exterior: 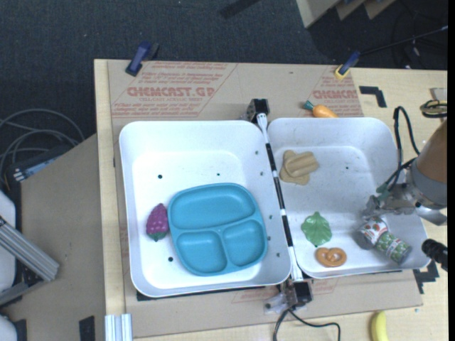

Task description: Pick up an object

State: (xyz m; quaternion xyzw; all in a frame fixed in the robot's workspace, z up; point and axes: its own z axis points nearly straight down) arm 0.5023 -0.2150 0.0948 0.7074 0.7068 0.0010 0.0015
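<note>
Right bin, viewed from above. The gripper hangs at this bin's right edge, directly over a small printed can lying on its side; whether its fingers are parted cannot be told. Left of the can lie a pretzel, a green leaf and a tan bread piece.

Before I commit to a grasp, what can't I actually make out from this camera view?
- Hand: its fingers are small and blurred over the can; contact unclear.
- Arm: cut off by the right edge.
- Carrot: half hidden behind the right bin rim.
- Banana: cut by the bottom edge.
</note>
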